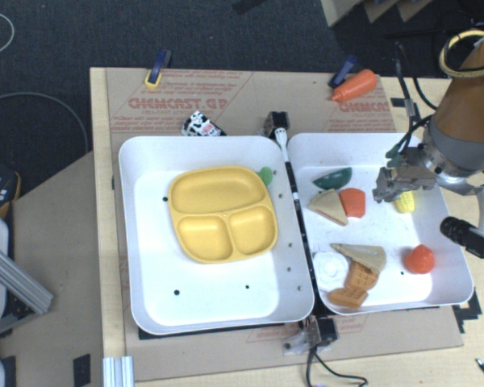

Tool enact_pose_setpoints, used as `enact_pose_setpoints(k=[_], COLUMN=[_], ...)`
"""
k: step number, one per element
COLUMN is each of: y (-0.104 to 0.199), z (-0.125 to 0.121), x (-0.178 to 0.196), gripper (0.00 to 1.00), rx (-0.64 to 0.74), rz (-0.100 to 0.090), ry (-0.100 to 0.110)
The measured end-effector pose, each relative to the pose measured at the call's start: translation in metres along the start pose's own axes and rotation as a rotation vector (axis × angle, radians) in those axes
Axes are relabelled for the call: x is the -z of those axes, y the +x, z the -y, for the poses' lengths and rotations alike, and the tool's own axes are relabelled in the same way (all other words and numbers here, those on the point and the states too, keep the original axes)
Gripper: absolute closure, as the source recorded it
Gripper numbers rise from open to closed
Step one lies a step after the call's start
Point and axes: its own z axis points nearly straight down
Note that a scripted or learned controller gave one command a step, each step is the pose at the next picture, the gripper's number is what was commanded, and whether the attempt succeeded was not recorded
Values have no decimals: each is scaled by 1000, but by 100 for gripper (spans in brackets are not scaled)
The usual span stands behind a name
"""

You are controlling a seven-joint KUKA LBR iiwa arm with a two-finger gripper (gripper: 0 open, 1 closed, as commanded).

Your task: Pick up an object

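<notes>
- The hand hangs low in the right bin, at the right of the frame, directly above a small yellow object that shows just under its dark fingertips.
- Whether the hand is released or clenched cannot be told: the wrist and the grey arm cover most of it, and the yellow object looks to lie beneath it rather than between its fingers.
- By my judgement the pick is not yet done. Nothing is seen lifted clear of the bin floor; the grasp and the raising are what is left.
- Other candidates lie in the same bin: a dark green piece touching a tan wedge, an orange-red block just beside that wedge, a red-orange ball near the lower right, and a second tan wedge resting over a waffle-patterned piece, with a white round thing just left of them.
- The left bin carries a yellow divided tray with a small green item at its upper right corner.
- On the desk behind the bins lie an orange carrot-like toy, a black-and-white spotted toy and a blue-and-yellow clip.
- Writing: red print on the cardboard surface in the upper middle of the frame reads roughly "CHEMCAST GP"; the same mark repeats at the upper right, too partial to read fully.
</notes>
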Motion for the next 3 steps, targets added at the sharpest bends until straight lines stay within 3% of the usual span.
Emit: enact_pose_setpoints(k=[2, 3], y=[103, 125], z=[-35, -32], x=[2, -2], gripper=[100, 100], rx=[0, -2], rz=[0, -1], ry=[-2, 4])
